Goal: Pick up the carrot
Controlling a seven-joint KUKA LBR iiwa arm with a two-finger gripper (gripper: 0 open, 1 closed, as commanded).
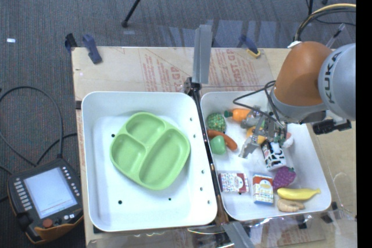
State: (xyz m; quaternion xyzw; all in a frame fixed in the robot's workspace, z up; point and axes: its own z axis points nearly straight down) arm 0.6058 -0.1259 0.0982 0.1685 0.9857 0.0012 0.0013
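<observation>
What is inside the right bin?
The right bin holds a carrot, banana, two small cartons and other toy food. The gripper and arm cover part of its upper area.

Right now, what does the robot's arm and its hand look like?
The arm is fat and round, grey with a big shiny orange band near the wrist. Dark letters on the grey part read "KUK". Thin black cables loop around it, plus a yellowish hose arching over the top. The hand is small, made of grey metal and dark bits, with wires running down to it.
</observation>
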